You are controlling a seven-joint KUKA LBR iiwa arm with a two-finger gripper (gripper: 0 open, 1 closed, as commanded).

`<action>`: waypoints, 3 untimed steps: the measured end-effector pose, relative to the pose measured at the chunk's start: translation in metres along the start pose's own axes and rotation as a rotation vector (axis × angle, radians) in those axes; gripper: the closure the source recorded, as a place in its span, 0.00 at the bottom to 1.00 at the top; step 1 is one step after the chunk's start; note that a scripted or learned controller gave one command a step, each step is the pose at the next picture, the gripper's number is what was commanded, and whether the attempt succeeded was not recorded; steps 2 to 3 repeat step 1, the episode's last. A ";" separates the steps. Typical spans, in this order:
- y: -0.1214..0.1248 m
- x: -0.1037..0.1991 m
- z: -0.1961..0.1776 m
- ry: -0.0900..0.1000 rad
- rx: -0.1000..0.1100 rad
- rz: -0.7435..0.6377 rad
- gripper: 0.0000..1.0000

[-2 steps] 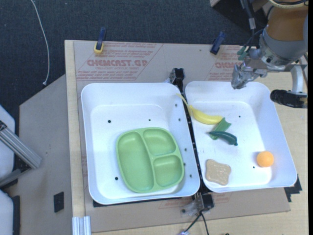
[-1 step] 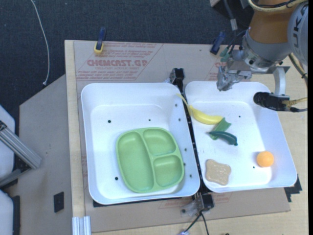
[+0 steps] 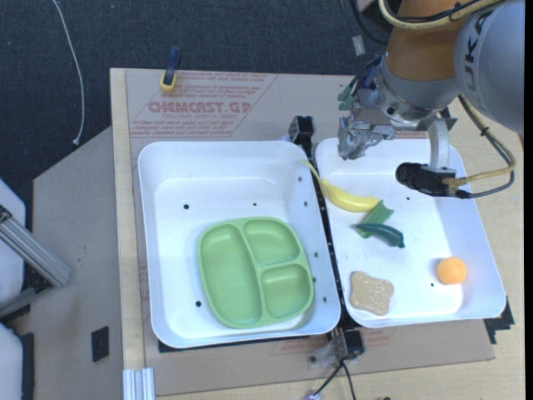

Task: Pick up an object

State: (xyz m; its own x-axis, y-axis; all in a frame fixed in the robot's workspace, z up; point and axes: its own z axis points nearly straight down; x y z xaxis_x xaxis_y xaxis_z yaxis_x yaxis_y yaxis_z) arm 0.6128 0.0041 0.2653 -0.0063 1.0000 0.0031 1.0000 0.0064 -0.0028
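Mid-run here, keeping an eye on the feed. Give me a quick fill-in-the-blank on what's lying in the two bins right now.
1. The green divided plate lies in the ____ bin.
2. The banana lies in the right bin against its ____ wall.
3. The small ball in the right bin is ____ in colour.
4. The gripper hangs over the ____ end of the right bin.

Missing words: left; left; orange; far

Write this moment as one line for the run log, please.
gripper: above right bin, far end | holding: nothing seen | nearest: banana | left bin: green plate
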 end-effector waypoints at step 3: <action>-0.015 0.047 0.020 -0.001 0.002 0.001 1.00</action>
